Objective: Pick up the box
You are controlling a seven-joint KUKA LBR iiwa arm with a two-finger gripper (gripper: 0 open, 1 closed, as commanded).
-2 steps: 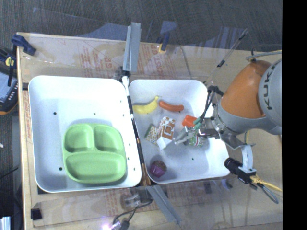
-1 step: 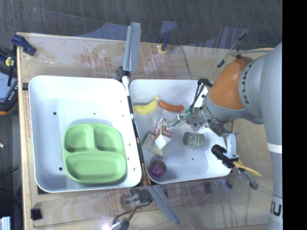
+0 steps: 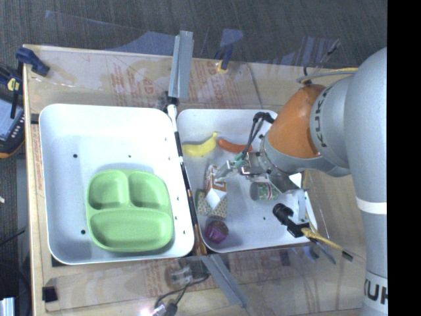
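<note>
Plate (image 3: 129, 210), green and three-sectioned, sits alone in the left bin (image 3: 59, 130), no part in this step. Box (image 3: 214, 193), a small printed carton, lies in the right bin (image 3: 289, 239) close to its left wall, tilted, its lower end near a dark purple piece (image 3: 216, 230) and a yellow banana (image 3: 200, 146) above it. An orange-red thing (image 3: 229, 145) lies just right of the banana. Hand (image 3: 235, 168) is low over the bin just beside the box's upper right edge; can't tell how wide it stands, metal and cables blur together there. To do this well, I'd judge: centre over the box's narrow width, turn to match its tilt, come straight down without nudging it into the wall, close, lift clear. A small green can (image 3: 264, 191) sits just under the wrist, easy to bump. Arm (image 3: 342, 124) reaches in from the right, orange band (image 3: 299, 127) bent down over the bin's middle, wrist pointing left toward the box.
</note>
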